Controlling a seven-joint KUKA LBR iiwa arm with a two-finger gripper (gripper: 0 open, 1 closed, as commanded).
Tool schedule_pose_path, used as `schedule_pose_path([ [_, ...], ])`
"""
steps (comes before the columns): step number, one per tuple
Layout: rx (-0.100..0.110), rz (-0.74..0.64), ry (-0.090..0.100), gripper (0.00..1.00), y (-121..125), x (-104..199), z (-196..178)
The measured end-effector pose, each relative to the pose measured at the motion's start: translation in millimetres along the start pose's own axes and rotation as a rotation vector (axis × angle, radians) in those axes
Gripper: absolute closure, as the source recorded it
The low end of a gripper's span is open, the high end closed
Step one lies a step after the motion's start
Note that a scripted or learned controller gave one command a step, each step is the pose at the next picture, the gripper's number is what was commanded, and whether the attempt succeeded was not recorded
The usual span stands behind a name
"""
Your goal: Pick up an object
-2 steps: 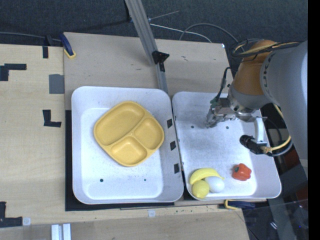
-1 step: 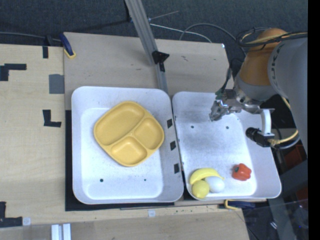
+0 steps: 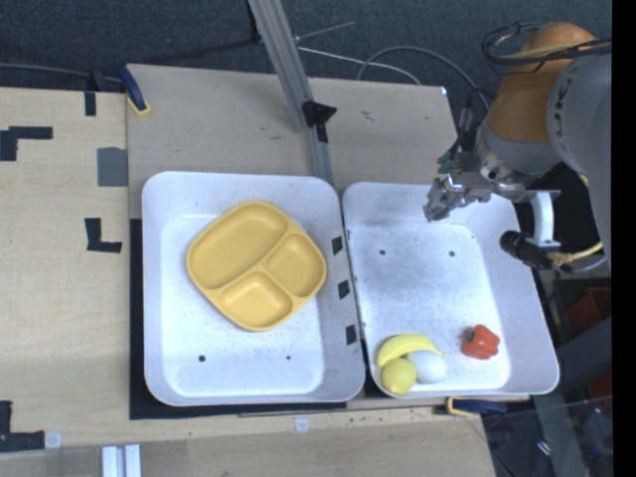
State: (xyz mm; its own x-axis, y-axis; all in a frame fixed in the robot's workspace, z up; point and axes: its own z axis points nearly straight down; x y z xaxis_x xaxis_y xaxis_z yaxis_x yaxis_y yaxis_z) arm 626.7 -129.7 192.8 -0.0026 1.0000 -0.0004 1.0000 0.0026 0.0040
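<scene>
My gripper (image 3: 438,207) hangs over the far edge of the right bin (image 3: 417,266), with nothing visible between its fingers. At that bin's near edge lie a yellow banana (image 3: 406,346), a yellow lemon-like fruit (image 3: 398,375) and a white egg-shaped object (image 3: 430,367), all bunched together. A small red pepper-like object (image 3: 480,342) sits a little to their right. These things are far from the gripper, toward the front of the bin.
The left bin (image 3: 169,266) holds a yellow divided plate (image 3: 256,264). A grey metal bar (image 3: 288,68) slants down from the top to the bins' far edge. The arm's orange band (image 3: 532,78) and cables stand at the upper right.
</scene>
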Motion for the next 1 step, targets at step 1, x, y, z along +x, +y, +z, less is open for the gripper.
schedule_pose_path([
  [1, 0.000, 0.001, 0.000, 1.00, 7.7, -0.8, -45.0],
])
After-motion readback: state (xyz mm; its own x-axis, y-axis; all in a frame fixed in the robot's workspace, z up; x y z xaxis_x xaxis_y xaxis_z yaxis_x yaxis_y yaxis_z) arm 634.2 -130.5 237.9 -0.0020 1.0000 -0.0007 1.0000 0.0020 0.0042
